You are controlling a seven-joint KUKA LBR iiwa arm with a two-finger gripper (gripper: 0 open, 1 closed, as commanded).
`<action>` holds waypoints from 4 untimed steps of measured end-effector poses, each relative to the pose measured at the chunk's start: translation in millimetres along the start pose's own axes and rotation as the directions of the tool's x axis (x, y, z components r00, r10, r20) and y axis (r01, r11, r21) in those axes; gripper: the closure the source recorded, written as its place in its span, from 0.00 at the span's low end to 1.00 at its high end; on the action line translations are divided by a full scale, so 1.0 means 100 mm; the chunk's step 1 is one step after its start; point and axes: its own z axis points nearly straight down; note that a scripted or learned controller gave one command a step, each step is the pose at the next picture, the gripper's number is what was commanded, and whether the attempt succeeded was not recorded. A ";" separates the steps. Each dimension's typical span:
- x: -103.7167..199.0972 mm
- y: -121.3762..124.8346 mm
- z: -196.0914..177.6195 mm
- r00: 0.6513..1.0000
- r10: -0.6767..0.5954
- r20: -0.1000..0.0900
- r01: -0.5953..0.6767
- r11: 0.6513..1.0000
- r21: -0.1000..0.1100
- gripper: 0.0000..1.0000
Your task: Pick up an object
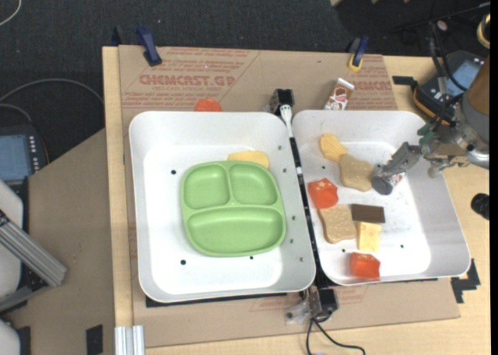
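Note:
The right bin (436, 213) holds several food-like pieces: a yellow chunk (332, 145), a tan bread slice (355, 173), a red block (323, 192), a tan toast piece (338, 223), a brown bar (367, 212), a pale yellow slab (369, 237) and an orange-red block (364, 265). My gripper (384, 180) reaches in from the right and hangs low over the bin's middle. It is just right of the bread slice and above the brown bar. Its tip is dark and seen end-on.
In the left bin (156, 252), a green divided plate (232, 208) lies with a yellow piece (249, 159) behind it. A small carton (339, 95), an orange disc (207, 105) and two blue clamps (148, 44) sit on the board beyond the bins.

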 end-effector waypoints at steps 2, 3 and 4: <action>0.39 -0.48 1.62 1.000 0.002 -0.001 -0.002 1.000 -0.003 0.00; 0.36 -0.45 1.47 1.000 0.002 0.005 -0.002 1.000 -0.011 1.00; 0.98 -0.15 0.56 1.000 -0.008 0.001 0.008 1.000 -0.010 1.00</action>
